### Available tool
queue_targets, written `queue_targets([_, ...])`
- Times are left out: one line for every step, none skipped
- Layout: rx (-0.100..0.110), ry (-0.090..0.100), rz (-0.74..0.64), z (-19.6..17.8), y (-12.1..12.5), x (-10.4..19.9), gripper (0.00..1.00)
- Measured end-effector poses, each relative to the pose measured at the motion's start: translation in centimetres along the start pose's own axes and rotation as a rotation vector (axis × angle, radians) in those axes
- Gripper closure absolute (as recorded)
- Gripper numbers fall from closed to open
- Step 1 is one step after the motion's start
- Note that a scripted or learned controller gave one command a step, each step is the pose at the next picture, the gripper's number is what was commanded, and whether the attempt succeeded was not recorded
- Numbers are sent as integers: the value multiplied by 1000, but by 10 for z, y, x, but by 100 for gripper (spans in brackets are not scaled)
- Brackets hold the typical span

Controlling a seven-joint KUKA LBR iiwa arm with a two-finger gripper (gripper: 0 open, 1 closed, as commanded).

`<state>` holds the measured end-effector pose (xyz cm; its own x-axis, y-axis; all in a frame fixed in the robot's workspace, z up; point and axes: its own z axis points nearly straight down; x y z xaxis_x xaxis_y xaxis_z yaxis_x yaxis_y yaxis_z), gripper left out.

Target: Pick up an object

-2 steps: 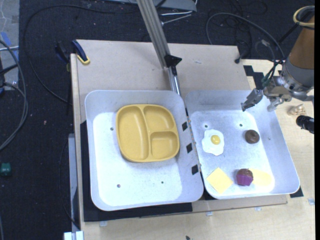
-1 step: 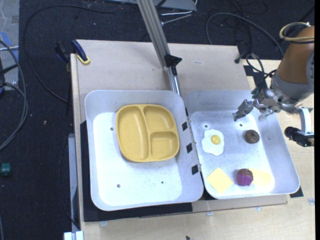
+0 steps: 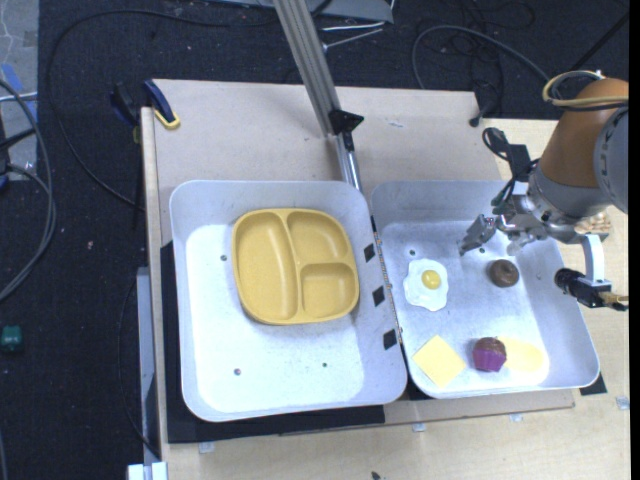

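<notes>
Two fingers of the gripper (image 3: 490, 230) stand apart, so we read the jaws as open with nothing between them, poised over the upper part of the right bin (image 3: 570, 368). The grey arm (image 3: 585, 158) with its orange band enters from the right.

Just beside the gripper, toward the lower right, we see a small brown round object (image 3: 503, 273) on the bin floor; it looks near-round, so we cannot give it a long axis or heading. To its left lies a toy fried egg (image 3: 427, 285), flat, yolk up. Near the front wall rest a yellow cheese slice (image 3: 439, 360), set as a diamond with one corner toward the egg, a purple round object (image 3: 489, 354), and, touching it on the right, a pale yellow flat piece (image 3: 525, 356).

We find the left bin (image 3: 200, 368) holding a yellow divided plate (image 3: 296, 266) with three compartments, upright and off-centre toward the back.

Both bins sit side by side on a light wooden bench (image 3: 250, 118). A slanted metal pole (image 3: 310, 53) rises behind them, and black cables (image 3: 90, 58) trail over the dark floor.
</notes>
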<state>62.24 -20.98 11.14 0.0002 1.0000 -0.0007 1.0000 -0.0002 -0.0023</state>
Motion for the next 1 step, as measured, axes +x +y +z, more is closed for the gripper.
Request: queue_targets([-5, -1, -1, -13, 1, 0, 100])
